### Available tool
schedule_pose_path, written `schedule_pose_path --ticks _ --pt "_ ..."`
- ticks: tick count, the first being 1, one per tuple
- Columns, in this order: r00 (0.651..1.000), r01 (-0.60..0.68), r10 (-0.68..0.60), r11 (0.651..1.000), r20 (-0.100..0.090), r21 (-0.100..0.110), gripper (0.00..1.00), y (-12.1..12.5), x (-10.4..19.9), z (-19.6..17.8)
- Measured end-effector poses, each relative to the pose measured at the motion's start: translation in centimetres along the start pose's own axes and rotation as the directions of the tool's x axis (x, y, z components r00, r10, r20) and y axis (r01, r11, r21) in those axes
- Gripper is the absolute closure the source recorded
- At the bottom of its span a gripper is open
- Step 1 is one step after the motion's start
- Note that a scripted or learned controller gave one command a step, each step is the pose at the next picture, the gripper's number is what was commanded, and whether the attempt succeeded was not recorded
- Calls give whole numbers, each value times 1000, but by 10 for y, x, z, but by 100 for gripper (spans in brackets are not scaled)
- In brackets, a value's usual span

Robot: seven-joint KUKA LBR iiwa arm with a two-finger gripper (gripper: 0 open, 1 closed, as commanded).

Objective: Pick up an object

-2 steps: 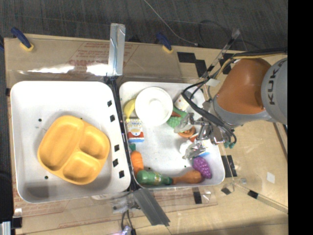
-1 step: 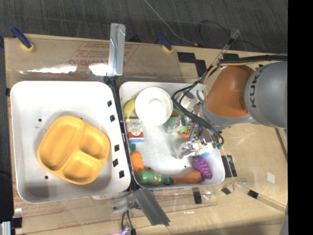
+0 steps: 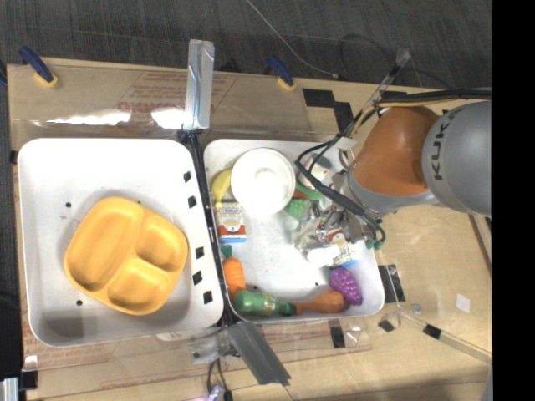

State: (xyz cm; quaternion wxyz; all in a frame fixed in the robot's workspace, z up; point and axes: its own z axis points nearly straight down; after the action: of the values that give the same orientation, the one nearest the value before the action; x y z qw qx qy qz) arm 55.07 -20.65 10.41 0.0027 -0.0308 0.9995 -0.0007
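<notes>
The table (image 3: pixel 100 98) carries two shallow white bins side by side. The left bin (image 3: pixel 42 174) holds one item: a yellow divided tray (image 3: pixel 125 253), lying flat near the bin's centre and rotated relative to the bin walls.

The right bin (image 3: pixel 276 266) holds the remaining objects. A white round lid (image 3: pixel 262 180) lies near the far wall. A yellow banana (image 3: pixel 220 186) lies just beside it, along the wall shared with the left bin. A small red-and-white carton (image 3: pixel 231 222) sits below the banana, against the same wall. An orange carrot (image 3: pixel 234 276) follows below the carton. A green bottle (image 3: pixel 261 305) lies on its side along the near wall, with an orange-brown item (image 3: pixel 322 302) just beside it toward the near right corner. A purple grape bunch (image 3: pixel 346 283) rests in the near right corner. A green item (image 3: pixel 298 208) lies near the lid, partly covered by cables.

The arm, with its orange band (image 3: pixel 393 153), reaches over the right wall of the right bin. The end effector (image 3: pixel 322 232) is low inside that bin, between the green item and the grape bunch. Cables and metal parts obscure it; its opening state cannot be determined.
</notes>
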Motion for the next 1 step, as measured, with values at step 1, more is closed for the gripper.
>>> schedule_pose_path --ticks 1 --pt "991 -134 134 991 7 3 100 -6 -27 -136"
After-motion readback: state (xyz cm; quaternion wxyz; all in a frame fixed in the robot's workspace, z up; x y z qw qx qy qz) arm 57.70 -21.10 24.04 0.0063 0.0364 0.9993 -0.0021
